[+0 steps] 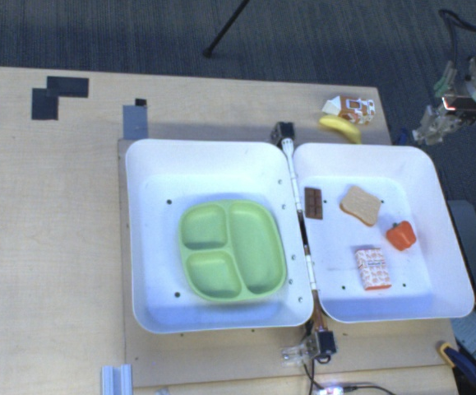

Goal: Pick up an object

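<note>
Gripper [436,128] hung past right bin's [435,301] far-right corner, finger state unclear; toast slice [361,205], orange pepper [400,235] lay inside.

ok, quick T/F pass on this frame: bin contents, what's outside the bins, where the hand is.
1. The green divided plate lies in the left bin. True.
2. The right bin holds four items. True: a brown bar, a bread slice, an orange-red pepper toy and a small printed packet.
3. The banana lies in the right bin. False: it lies on the bench above that bin, beside a small carton.
4. The hand is over the plate. False: it is off beyond the right bin's top right corner, outside both bins.
5. The bread slice sits on the plate. False: it lies on the right bin's floor.
</note>
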### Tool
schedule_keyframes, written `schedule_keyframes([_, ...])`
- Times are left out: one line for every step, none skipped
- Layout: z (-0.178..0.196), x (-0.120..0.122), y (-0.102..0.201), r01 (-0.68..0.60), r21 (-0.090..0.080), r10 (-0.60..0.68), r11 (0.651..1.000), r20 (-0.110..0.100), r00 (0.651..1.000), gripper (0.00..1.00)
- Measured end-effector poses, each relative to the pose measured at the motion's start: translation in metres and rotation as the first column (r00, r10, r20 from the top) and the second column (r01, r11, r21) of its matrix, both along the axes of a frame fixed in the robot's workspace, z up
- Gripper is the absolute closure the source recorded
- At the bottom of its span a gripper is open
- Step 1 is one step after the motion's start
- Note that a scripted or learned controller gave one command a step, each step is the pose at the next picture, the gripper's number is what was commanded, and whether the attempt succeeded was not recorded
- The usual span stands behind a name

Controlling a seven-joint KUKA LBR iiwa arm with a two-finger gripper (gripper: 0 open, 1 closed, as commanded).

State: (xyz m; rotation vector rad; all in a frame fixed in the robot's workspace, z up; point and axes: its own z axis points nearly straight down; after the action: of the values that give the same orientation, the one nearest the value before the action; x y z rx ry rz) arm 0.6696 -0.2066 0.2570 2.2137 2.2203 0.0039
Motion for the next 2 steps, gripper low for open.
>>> schedule_keyframes([-0.01,-0.028,0.101,-0.004,0.004,0.004,1.0,-0.004,1.0,1.0])
schedule_keyframes([-0.04,-0.001,0.026,0.0,0.001,0.0,1.0,-0.004,1.0,1.0])
